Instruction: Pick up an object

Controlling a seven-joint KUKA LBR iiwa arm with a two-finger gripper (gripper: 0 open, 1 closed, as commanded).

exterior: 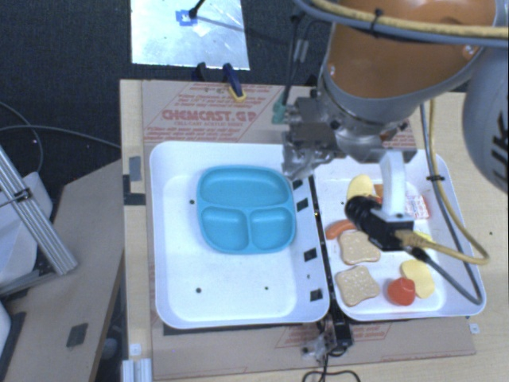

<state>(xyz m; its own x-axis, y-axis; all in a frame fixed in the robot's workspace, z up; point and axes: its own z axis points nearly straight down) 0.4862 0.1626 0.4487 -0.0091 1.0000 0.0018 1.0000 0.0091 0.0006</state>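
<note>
The claw (pixel 306 164) hangs over the divider between the two shallow white bins, just above the top right corner of the light blue three-compartment plastic tray (pixel 244 209). You cannot tell whether it is open or closed. Candidate objects lie right of the tray, in the right white bin (pixel 445 173): two tan toast-shaped slices (pixel 359 247), a red round piece (pixel 401 291), and yellow pieces (pixel 420 277). Choose a piece standing apart from its neighbours, centre over it, and descend vertically.
</note>
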